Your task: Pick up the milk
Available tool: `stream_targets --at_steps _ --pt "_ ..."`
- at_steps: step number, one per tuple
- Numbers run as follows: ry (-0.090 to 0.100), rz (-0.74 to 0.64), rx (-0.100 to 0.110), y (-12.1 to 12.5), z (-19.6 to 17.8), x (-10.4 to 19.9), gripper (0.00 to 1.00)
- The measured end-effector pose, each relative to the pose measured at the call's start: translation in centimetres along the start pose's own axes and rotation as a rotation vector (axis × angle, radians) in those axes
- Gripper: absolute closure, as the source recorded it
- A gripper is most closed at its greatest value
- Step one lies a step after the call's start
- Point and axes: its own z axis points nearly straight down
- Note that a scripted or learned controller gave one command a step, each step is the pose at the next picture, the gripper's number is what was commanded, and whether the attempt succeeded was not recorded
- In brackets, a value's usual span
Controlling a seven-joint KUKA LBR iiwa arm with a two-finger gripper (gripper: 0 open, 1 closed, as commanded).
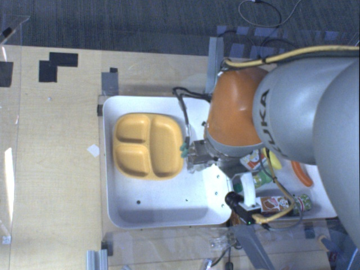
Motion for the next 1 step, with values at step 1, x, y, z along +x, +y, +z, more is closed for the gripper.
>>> stream_targets --at_steps 1 --pt "-0.001 -0.137 -0.001 0.03 -0.59 -0.13 1.00"
